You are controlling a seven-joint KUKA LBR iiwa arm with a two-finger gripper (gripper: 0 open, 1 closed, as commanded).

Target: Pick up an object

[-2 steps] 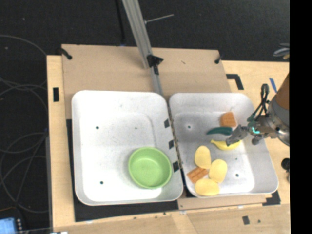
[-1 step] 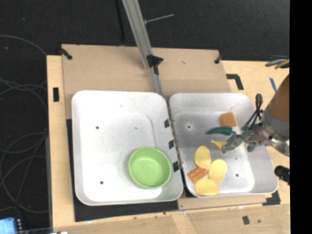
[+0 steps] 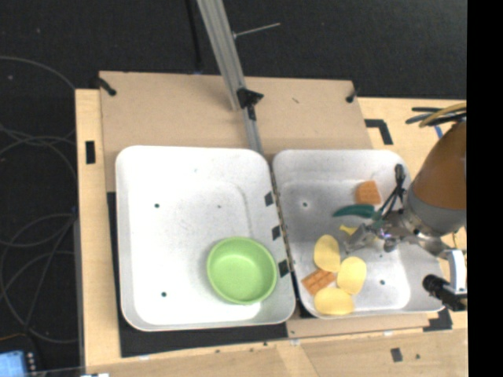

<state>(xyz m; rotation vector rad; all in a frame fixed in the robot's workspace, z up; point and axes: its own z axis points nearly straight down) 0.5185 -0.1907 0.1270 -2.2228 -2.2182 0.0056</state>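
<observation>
We are looking down on a table [image 3: 196, 108] carrying two shallow white bins side by side. In the left bin [image 3: 181, 203] a light green bowl [image 3: 241, 269] is sitting upright near the front right corner, well apart from everything else.

The right bin [image 3: 314, 179] is holding the loose objects. Three pale yellow rounded pieces are lying toward its front: one [image 3: 327, 253] just behind another [image 3: 351, 274], and a third [image 3: 334, 301] near the front rim, the three touching or nearly touching. A small orange flat piece [image 3: 317, 281] is lying just to their left, against them. An orange-brown piece [image 3: 367, 192] is resting further back in the bin, and a dark green curved thing [image 3: 355, 210] is lying just in front of it.

The arm [image 3: 444, 183] is reaching in from the right, its orange band showing above the grey wrist. The gripper [image 3: 369, 234] is hanging low over the middle of the right bin, just beside the green curved thing and just behind the yellow pieces. We are seeing dark, blurred parts there and a small yellow patch [image 3: 346, 230] next to them, but we cannot tell whether anything is between its tips.

A metal pole [image 3: 224, 45] is slanting over the back of the table.
</observation>
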